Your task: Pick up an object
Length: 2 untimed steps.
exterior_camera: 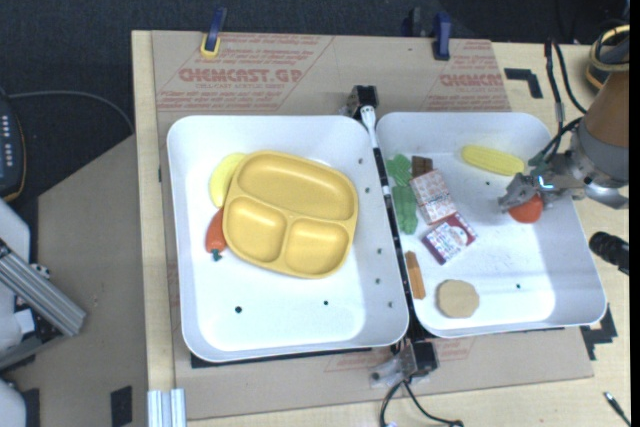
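- Two shallow white bins sit side by side on the bench; taking the right-hand white bin [560, 310] as the landmark, the left-hand white bin [190, 245] lies just beside it, their inner rims touching.
- Near the right bin's far-right side, the grey two-finger gripper [527, 195] sits low over a small red-orange rounded object [527, 209], which shows just under and between the fingertips. The fingers look closed around its upper part, so I judge it is gripped (it is not visibly clear of the bin floor, so no lift can be claimed).
- This looks a sensible target: it lies well apart from its neighbours, leaving room for the fingers on either side.
- Elsewhere in the right bin: a yellow corn-like piece [491, 158] towards the far rim, a green leafy strip [403, 193] along the left wall, two small printed packets [440, 212] mid-floor, and a tan round biscuit-like disc [458, 298] near the front rim.
- The left bin holds a yellow divided plastic tray [290, 213], upside-up, covering most of a yellow piece and a red one.
- The arm enters over the right bin's right rim, wrist angled down and leftward.
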### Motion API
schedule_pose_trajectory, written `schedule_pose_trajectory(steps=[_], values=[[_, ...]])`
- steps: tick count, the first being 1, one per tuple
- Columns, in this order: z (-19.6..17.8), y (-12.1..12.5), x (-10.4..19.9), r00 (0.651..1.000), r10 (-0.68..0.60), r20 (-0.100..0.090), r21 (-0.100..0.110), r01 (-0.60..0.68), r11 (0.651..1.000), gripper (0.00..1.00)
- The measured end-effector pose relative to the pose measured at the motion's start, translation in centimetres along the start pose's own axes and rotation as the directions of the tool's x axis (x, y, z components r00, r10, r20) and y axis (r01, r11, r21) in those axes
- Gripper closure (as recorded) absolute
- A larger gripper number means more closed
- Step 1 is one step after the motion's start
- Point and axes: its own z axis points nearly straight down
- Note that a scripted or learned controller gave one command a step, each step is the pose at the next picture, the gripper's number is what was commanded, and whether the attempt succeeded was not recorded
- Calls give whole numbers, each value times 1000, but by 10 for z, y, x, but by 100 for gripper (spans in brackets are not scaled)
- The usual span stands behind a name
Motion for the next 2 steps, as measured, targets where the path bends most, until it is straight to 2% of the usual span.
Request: schedule_pose_trajectory(steps=[2], values=[[-89,4,5,1000,-1,0,-2,1,1000,100]])
